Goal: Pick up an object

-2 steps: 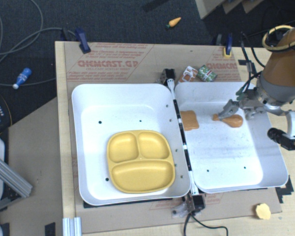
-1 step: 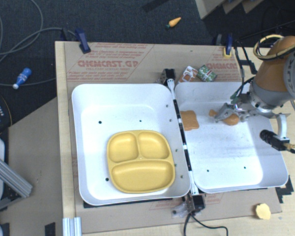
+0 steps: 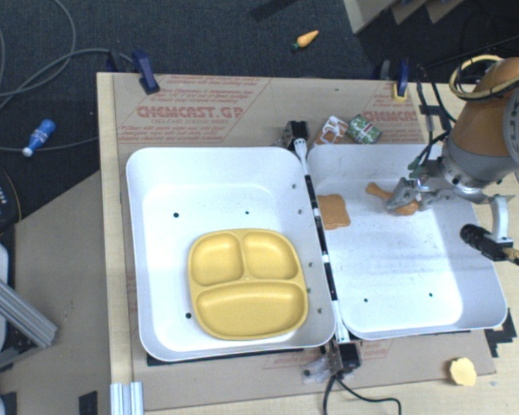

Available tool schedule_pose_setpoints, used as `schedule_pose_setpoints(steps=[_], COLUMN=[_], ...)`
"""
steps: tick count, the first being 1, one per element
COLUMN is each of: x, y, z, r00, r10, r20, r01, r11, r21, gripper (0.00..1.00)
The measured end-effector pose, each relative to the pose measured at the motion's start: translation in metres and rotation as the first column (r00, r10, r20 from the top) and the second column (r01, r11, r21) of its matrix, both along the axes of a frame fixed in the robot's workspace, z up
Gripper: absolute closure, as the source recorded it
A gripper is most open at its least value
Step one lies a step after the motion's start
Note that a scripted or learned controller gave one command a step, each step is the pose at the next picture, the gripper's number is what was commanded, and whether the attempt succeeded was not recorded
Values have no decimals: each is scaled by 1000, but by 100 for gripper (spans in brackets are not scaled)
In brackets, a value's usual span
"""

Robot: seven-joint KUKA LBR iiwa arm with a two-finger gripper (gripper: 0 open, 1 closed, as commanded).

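Grasp looks underway, not finished — two-finger gripper (image 3: 406, 199) sits low in the right white bin (image 3: 398, 309) over a small orange-brown piece (image 3: 382, 191) (finger state: cannot tell); lifting remains.

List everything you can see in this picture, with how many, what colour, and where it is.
Bins: two, white, side by side on the bench.
Divided plate: one, yellow, left bin.
Flat piece: one, tan-brown, right bin, by its left wall.
Small object: one, orange-brown, right bin, at the gripper.
Wrappers: a couple, white and green, on the bench behind the right bin.
Yellow chunk: one, bench, front right corner.
Clamps: two, blue, bench's back edge.
Bottle: one, blue and white, floor at left.
Carrot-like item: one, orange, floor behind the bench.
Gripper: one, grey, low over the right bin.
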State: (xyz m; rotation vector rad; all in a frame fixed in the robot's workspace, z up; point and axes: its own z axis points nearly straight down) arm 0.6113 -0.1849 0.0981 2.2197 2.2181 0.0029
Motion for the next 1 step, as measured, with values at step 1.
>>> schedule_pose_setpoints(steps=[1], x=[-3], y=[101], z=[93], r00=[1000], r10=[11], r20=[6], r01=[-11], r11=[1000], r21=[3], gripper=[100])
